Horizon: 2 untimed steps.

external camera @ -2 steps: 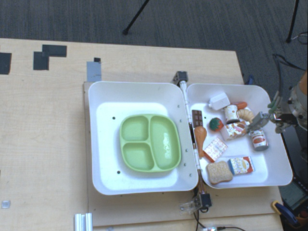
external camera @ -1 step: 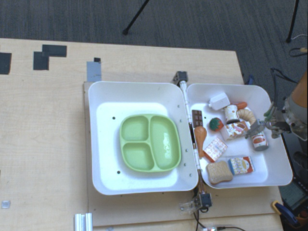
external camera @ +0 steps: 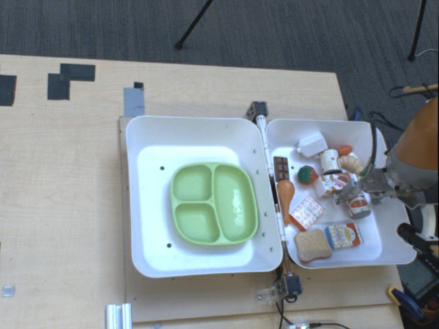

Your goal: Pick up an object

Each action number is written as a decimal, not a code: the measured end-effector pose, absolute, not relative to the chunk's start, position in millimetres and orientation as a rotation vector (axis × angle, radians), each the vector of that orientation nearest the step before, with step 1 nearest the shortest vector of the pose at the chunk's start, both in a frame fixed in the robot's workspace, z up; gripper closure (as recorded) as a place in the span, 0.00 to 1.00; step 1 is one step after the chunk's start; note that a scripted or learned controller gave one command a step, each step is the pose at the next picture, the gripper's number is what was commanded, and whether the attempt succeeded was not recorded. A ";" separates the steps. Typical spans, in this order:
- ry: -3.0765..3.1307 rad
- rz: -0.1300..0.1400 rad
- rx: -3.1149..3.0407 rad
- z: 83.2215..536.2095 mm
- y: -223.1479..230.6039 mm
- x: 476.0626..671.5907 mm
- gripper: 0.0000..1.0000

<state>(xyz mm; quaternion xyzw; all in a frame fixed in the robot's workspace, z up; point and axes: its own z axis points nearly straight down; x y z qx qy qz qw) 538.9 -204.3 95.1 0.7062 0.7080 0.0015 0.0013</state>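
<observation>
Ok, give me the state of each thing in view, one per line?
Green plate: upright in the left bin, compartments bare.
Right bin: holds the toy food.
Bread slice: lying flat, near corner.
Carrot: lying along the left wall.
Strawberry: loose, untouched.
Gripper: low over the pile; grasp unclear.

You have a pale wooden surface (external camera: 62, 184) carrying two white bins side by side: left bin (external camera: 147, 204), right bin (external camera: 391, 249).
</observation>
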 end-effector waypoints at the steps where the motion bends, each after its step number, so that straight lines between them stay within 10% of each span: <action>1: 2.222 0.007 2.215 105.4 -204.0 539.8 1.00; 2: 2.226 0.007 2.213 197.7 -91.8 545.4 1.00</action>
